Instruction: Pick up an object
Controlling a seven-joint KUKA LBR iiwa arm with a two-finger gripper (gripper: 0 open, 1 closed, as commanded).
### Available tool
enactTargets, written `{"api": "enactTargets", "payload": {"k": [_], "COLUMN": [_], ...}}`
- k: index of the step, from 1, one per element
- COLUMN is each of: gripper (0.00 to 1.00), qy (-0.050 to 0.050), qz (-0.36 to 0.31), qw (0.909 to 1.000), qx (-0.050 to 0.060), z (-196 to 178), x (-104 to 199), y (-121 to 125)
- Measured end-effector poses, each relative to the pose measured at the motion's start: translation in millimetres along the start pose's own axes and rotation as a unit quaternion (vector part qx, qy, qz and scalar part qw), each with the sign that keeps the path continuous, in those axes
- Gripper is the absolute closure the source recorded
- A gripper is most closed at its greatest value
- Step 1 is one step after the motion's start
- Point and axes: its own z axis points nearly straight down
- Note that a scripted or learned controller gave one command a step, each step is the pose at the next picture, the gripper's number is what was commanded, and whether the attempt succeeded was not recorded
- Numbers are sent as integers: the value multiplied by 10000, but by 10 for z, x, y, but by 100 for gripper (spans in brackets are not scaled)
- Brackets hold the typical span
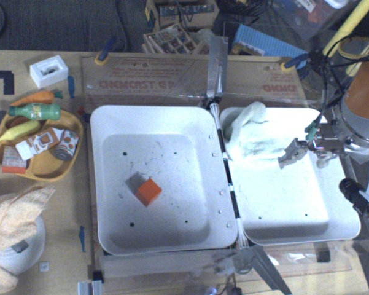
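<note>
Block: orange block [149, 192] seen left of the white cloth [248, 137]; judged light, stiff; opposite flat faces advised
Pincer: pincer [290, 153] beside cloth; state undetermined

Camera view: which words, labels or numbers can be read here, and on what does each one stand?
Red print on the clear panel behind the bins: blurred, not legible.
Packets in the yellow bowl: print too small to read.
Orange block: no writing to be seen.
</note>
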Motion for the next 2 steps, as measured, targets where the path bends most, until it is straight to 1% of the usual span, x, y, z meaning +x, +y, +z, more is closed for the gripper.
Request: {"api": "enactTargets", "payload": {"k": [1,2], "gripper": [0,0], "qy": [4,-4], "qz": [340,1215], "qw": [9994,9926], "qx": [16,-18], "z": [18,373], "x": [452,449], "y": [-183,454]}}
